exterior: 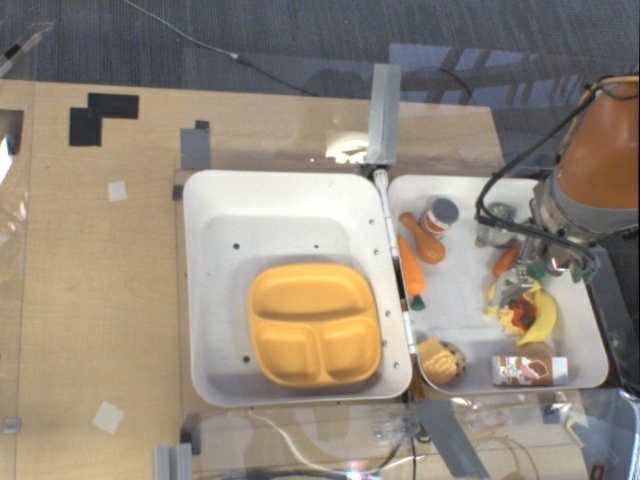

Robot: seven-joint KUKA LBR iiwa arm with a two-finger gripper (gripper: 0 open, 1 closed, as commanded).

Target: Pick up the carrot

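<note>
A yellow tray (315,323) sat in the left bin (215,218). In the right bin (470,318), the carrot (411,266) lay against the left wall, a muffin (442,361) near the front, a bottle (530,370) lying beside it. Further right, the gripper (516,290) hovered over a banana (540,316) — whether it was clamped or spread couldn't be told — well apart from the carrot.

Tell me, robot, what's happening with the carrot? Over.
Claw low over right bin's far side, above banana. Carrot lying loose against bin's left wall, not gripped. Small can sits near carrot's top end.
</note>
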